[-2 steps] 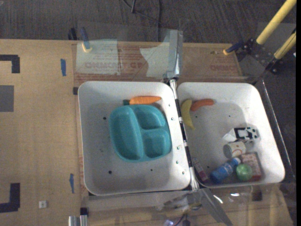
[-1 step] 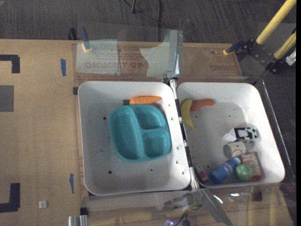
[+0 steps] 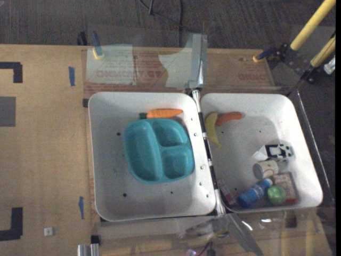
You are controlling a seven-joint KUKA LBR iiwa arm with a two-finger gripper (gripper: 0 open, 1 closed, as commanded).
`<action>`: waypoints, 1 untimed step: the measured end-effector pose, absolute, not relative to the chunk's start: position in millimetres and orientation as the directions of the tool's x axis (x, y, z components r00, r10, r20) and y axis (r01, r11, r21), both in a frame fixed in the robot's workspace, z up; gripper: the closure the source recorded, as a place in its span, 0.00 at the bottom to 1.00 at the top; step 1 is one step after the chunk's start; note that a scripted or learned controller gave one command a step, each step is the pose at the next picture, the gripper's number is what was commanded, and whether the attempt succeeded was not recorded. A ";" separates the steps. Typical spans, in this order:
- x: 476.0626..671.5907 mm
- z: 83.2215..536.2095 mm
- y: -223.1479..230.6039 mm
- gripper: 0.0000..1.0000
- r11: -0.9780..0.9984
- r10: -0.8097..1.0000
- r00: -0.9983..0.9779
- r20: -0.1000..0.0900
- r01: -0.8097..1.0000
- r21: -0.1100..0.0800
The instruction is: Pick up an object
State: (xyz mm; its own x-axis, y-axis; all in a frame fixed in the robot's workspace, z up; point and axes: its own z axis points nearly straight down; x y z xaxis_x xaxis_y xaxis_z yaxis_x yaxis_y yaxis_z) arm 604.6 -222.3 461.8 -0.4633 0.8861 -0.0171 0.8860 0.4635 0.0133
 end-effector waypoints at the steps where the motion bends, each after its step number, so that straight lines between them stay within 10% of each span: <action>1: 604.6 461.8 -222.3 0.00 0.463 0.886 -0.463 -0.017 0.886 0.013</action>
